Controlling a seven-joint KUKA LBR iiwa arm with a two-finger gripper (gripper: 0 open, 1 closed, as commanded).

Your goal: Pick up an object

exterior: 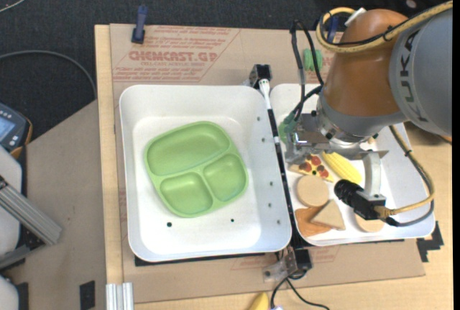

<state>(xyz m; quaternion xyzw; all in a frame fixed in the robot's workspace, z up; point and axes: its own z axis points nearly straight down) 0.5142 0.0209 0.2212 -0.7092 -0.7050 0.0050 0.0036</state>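
Two white bins sit side by side on a bench. The left bin (136,157) holds one green plate (195,168) with three sections. The right bin (417,172) holds toy food: one corn cob (343,168), one round slice (313,191), one wedge (328,217). The arm (374,78) covers much of this bin, and the pincer cannot be told

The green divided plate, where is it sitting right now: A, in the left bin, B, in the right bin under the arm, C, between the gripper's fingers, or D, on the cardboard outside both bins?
A: the green divided plate lies flat on the floor of the left bin, apart from the toy food in the right bin.
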